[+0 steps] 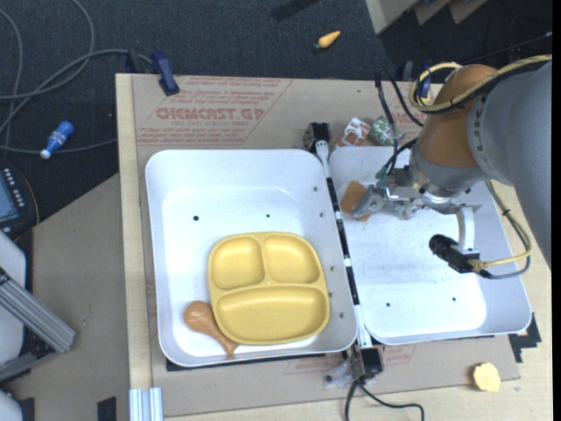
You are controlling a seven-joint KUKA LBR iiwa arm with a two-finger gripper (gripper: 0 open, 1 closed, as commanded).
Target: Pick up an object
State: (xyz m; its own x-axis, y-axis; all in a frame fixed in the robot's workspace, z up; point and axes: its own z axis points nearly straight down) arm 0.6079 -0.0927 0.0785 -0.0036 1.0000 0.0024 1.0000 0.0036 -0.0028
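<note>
A small brown object (352, 197) lies in the right bin (421, 310), at its back left corner beside the divider. My gripper (379, 203) hangs low just to the right of it, very close, under the orange-banded wrist (456, 121). Whether it touches the brown object is unclear. In the left bin (175, 191) a yellow divided plate (267, 286) lies flat. A tan drumstick-shaped toy (207, 321) rests against the plate's lower left edge.
Small colourful items (368, 131) sit on the bench just behind the right bin. A yellow piece (485, 376) lies on the bench at the front right. A black part with cables (452, 253) hangs off the arm over the right bin.
</note>
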